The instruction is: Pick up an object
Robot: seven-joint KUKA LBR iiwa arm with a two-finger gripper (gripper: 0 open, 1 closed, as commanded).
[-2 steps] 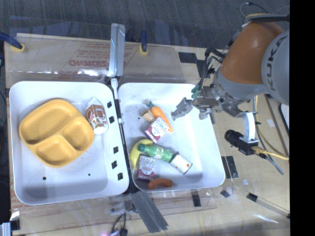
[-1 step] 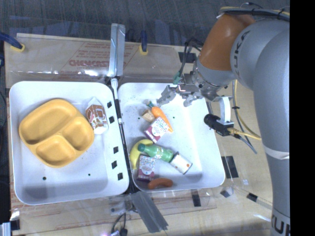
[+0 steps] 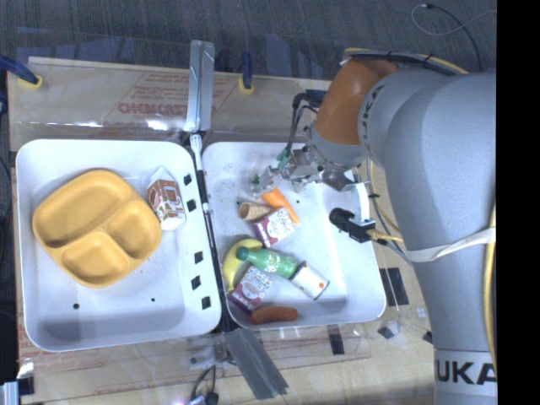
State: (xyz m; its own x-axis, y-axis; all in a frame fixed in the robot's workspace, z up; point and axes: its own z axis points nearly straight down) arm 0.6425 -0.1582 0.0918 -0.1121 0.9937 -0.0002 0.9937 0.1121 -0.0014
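The tool (image 3: 283,174) hangs low in the right bin (image 3: 354,298), just above an orange carrot (image 3: 276,199); whether it is clenched or released I cannot tell. Nearby lie a green bottle (image 3: 272,262), a banana (image 3: 234,258) and what may be a sausage (image 3: 273,315). The left bin (image 3: 101,323) holds a yellow divided plate (image 3: 94,226).

Reaches in from the right as a bulky grey arm (image 3: 439,184) with orange band, two-finger gripper (image 3: 291,171) lowered by the right bin's far edge.
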